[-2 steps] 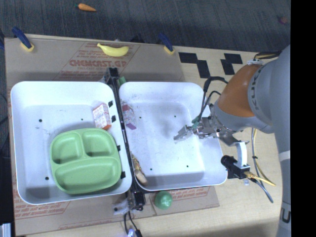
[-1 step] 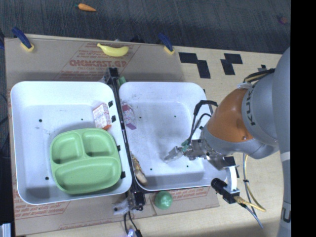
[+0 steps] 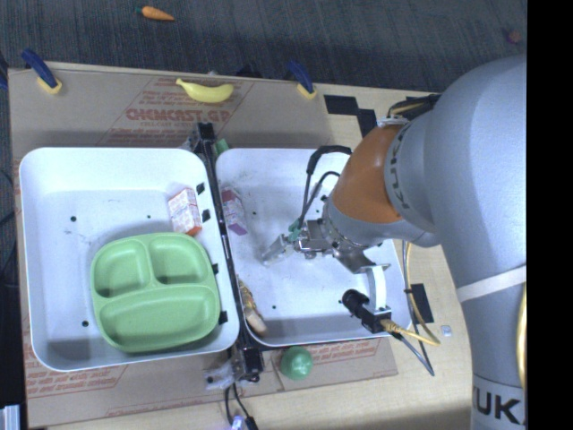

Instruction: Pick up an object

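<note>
Looming nearest, my grey arm [image 3: 466,177] reaches into the right bin [image 3: 269,330]. My jaws [image 3: 285,245] hang mid-bin; I cannot tell their state. Well apart, by the bin's left wall, a small packet [image 3: 233,211] lies lengthwise along that wall.

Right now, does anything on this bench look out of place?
Yes. A yellow banana lies on the cardboard behind the bins, a green ball sits outside the right bin's front rim, and an orange item is on the floor.

Green tray [image 3: 157,289] crowding left bin [image 3: 54,177]
</note>
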### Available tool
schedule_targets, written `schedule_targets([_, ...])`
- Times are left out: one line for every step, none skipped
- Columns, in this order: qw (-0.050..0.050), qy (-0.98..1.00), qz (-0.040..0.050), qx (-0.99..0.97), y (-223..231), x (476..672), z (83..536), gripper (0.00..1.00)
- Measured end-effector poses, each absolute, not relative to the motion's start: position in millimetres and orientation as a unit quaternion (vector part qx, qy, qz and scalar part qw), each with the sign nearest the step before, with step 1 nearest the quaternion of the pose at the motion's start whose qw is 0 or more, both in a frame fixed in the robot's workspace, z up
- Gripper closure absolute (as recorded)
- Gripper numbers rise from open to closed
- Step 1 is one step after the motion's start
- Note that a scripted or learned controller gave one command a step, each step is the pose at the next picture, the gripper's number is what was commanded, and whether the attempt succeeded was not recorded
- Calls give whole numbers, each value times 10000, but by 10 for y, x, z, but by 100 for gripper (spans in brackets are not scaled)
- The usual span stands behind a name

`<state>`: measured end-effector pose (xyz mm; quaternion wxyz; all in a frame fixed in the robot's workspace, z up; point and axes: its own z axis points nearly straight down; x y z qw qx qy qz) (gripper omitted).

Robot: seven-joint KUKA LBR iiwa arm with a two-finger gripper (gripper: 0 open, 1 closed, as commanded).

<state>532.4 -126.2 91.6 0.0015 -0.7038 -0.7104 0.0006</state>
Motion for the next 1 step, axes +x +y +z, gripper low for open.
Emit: schedule_targets([24, -7111, 13, -7031, -1267, 5322, 1014, 100])
